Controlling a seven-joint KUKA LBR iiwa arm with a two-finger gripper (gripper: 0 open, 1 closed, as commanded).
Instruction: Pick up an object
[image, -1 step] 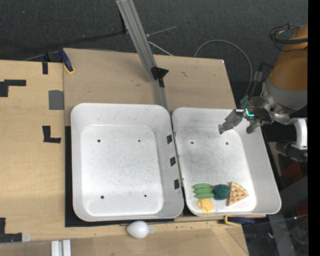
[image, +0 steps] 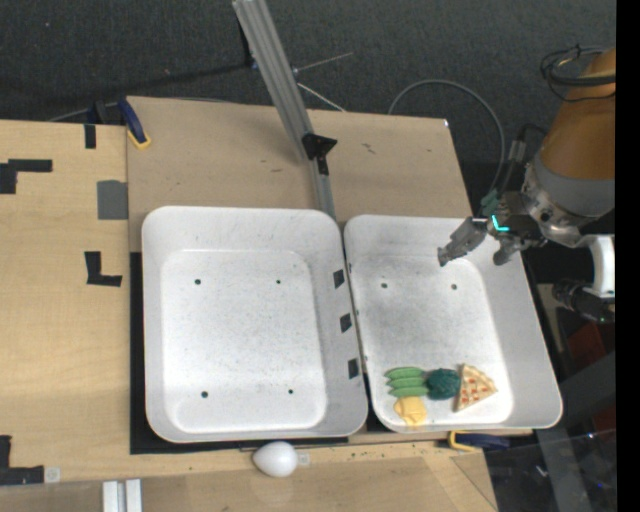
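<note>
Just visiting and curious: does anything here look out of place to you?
Yes: a white egg-shaped object lies on the bench outside the left bin, at its near edge. The toy foods, including the pizza slice, all sit inside the right bin.

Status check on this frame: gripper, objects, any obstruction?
Gripper open, over right bin's far edge, holding nothing. Toy pizza slice and green toys clustered at near edge. Nothing between.

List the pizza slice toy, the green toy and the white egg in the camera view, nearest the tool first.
From the tool:
1. Pizza slice toy, front of the right bin.
2. Green toy, just left of it in the same bin.
3. White egg, on the bench in front of the left bin.
</note>
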